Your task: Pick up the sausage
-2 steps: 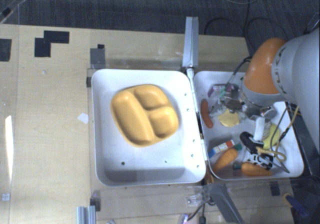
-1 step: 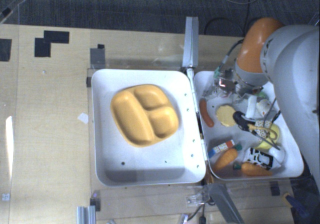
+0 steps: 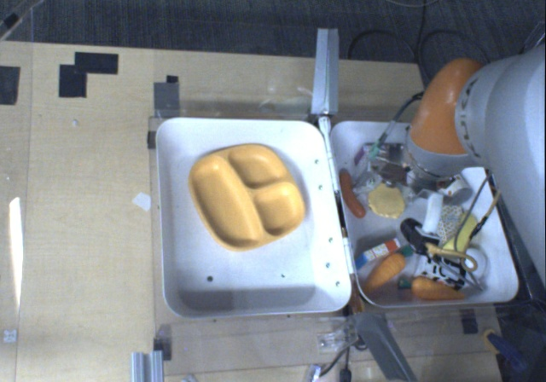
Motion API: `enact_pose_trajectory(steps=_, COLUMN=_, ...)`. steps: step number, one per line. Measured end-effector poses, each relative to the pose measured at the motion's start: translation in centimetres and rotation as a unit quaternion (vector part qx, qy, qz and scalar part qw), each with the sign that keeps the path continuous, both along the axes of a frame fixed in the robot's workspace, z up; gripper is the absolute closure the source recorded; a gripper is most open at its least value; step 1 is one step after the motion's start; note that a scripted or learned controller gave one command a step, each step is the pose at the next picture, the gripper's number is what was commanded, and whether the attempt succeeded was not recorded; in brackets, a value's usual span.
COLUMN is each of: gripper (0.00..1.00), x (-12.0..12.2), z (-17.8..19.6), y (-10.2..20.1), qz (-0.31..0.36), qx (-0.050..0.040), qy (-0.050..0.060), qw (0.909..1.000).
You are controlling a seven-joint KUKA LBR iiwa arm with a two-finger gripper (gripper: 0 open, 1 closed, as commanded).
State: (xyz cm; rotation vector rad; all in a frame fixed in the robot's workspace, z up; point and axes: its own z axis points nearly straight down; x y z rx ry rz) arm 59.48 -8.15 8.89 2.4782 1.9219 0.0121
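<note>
Two bins below me: the sausage [image 3: 351, 193] lies along the right bin's [image 3: 509, 285] left wall. My claw [image 3: 394, 169] hangs over that bin near it; I cannot tell its opening or hold.

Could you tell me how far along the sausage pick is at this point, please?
Nothing looks done yet: the sausage lies in the right bin, against its left wall beside the divider. In hand: the arm hangs over that bin with its pincer low, just right of the sausage near the yellow disc; I see nothing gripped. Left: closing on the sausage and lifting it.
</note>
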Motion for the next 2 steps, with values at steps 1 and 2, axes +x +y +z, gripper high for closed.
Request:
enact_pose_trajectory(steps=1, gripper=0.00, x=1.5, z=-0.1, y=-2.4, qz=-0.105, qx=0.0010, qy=0.000, qw=0.9945)
enact_pose_trajectory(steps=2, gripper=0.00, x=-1.8, z=0.0, y=-0.2, qz=-0.094, qx=0.0010, qy=0.000, qw=0.9956)
